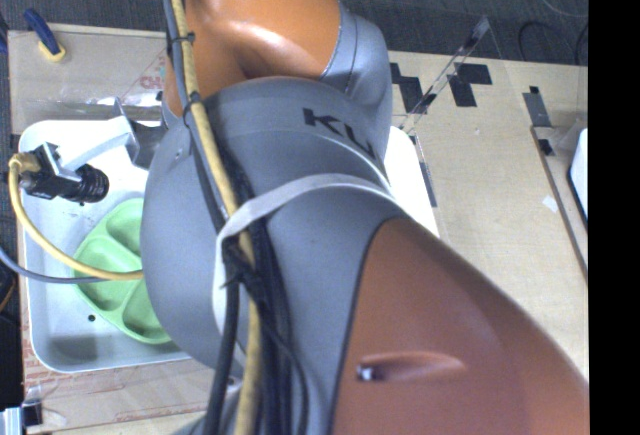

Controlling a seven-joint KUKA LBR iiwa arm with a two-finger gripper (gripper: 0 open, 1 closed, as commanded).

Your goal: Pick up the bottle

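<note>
One arm, grey and orange, covers most of the camera view and hides much of the left white bin. Inside that bin, against the arm's left edge, lies a green divided plate. Whether the gripper is wide or closed, and where the bottle sits, cannot be told.

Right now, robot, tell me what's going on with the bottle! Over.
Arm blocks most of both bins. Pincer and bottle hidden behind it. Green divided plate sits in left bin. Yellow cable loops over it.
</note>
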